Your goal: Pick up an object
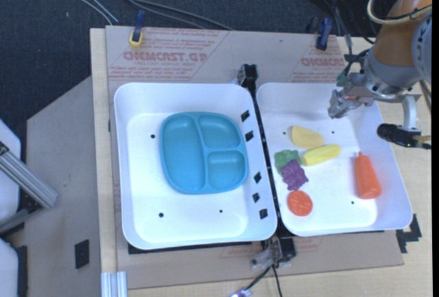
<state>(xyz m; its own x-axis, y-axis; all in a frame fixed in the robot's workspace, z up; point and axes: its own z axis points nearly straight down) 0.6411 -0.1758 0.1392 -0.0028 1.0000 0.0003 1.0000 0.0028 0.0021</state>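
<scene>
Two shallow white bins stand side by side on the counter [206, 49], which is covered with a brown board with red print. The left bin [130, 151] holds a blue plate with three compartments [204, 151], lying about in its middle and a little tilted against the bin's edges. A row of small black clips [252, 151] runs along the border between the two bins.

The right bin [384, 210] holds the small things. A pale yellow wedge-shaped piece [305, 136] lies near the middle, and just below it, touching or almost touching, is a brighter yellow long piece [321, 154], maybe a banana or a corn cob; the view is too coarse to be sure. To the left of this one is a green piece [286, 157], and a purple piece that looks like grapes [295, 175] is pressed against its lower side. Below them, slightly apart, lies a round orange-red piece [300, 203]. An orange bottle-shaped object [367, 177] lies alone near the right wall of the bin, well apart from the others, with its narrow end pointing to the far side.

The arm [401, 35] enters from the right, and its hand [341, 105] hangs over the far part of the right bin, above and to the right of the pale yellow wedge. Nothing is seen between its fingers, but I cannot tell if they are spread or closed, because they are small and blurred here.
</scene>
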